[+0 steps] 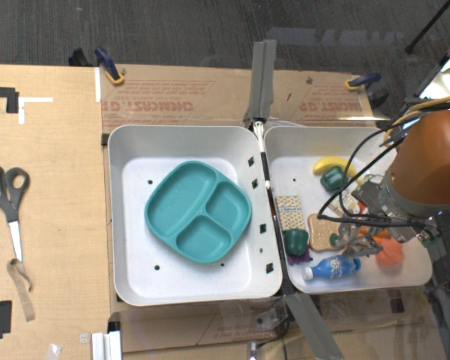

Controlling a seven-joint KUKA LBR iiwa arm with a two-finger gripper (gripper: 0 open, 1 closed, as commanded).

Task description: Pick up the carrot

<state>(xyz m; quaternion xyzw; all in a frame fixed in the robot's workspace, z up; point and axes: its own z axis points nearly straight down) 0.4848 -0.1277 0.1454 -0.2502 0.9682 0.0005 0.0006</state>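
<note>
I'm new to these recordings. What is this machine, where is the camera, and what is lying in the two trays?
One camera looks down at a slant on a bench with two shallow white bins. The grey robot arm with the orange band reaches in from the right, and its claw is low inside the right bin. That bin holds a banana, a small green item, a blue bottle, and an orange thing, probably the carrot, beside the claw. Cables hide whether anything is gripped. The left bin holds a teal divided plate. Scissors lie on the bench.
</note>
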